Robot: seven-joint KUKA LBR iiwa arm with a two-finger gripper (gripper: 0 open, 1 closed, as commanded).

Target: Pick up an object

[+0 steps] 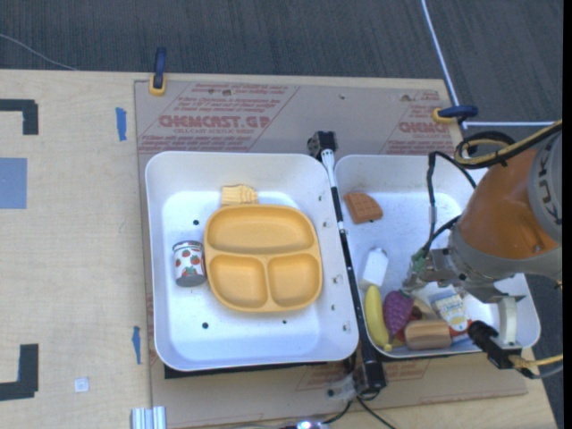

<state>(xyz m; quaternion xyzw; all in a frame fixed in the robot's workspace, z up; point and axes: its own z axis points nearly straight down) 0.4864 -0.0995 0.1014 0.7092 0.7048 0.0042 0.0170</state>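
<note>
We see the gripper [427, 286], its closure indiscernible, above the right bin [527, 329]; the banana [376, 316] lies leftward, long axis running near-to-far.

Right bin [393, 172]: open floor toward 12 o'clock past the cracker [363, 207]; banana [376, 317], grapes [398, 310] and arm [500, 217] crowd 6 o'clock.

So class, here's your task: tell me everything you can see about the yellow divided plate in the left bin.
The plate is a yellow-orange tray of smooth, plastic-looking material with rounded corners. Raised ridges split it into one long compartment at the far side and two smaller ones at the near side. It lies flat, right way up, about the middle of the left bin. A small pale waffle-like piece touches its far rim, and a small patterned can sits against its left edge.
</note>
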